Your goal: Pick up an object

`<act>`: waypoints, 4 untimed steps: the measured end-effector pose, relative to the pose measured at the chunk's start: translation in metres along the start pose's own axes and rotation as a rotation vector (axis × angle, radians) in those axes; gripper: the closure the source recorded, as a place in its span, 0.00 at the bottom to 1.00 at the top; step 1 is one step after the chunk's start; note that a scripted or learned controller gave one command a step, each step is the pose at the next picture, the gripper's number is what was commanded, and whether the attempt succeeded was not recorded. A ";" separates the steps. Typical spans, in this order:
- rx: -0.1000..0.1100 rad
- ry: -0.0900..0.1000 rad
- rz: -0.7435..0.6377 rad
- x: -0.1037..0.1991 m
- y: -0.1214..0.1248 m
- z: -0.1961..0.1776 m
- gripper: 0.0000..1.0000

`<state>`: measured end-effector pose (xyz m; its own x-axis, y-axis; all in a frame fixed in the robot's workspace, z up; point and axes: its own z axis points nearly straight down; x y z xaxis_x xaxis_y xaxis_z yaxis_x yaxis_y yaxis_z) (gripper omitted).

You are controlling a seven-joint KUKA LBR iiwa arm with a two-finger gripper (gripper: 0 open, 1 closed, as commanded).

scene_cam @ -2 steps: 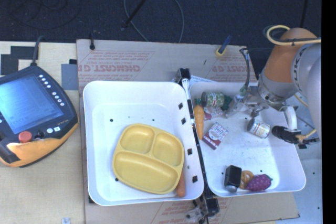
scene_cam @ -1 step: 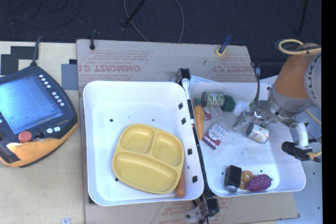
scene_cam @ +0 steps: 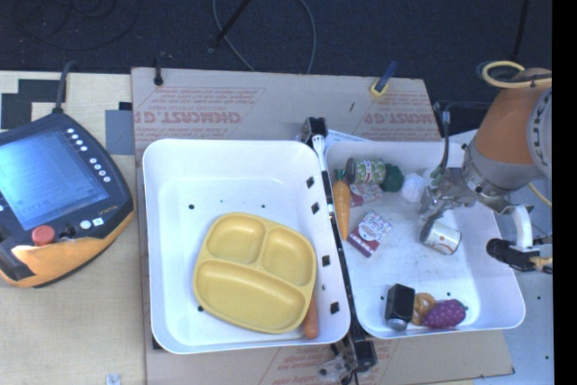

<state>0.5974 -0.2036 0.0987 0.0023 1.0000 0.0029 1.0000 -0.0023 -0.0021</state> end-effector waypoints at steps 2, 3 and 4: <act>0.000 -0.002 0.000 0.012 -0.039 0.011 0.00; -0.005 -0.002 0.004 0.010 -0.036 -0.001 1.00; -0.007 -0.003 -0.008 0.060 0.018 -0.059 1.00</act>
<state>0.6156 -0.1440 0.1577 -0.0059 1.0000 0.0003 1.0000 0.0058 0.0053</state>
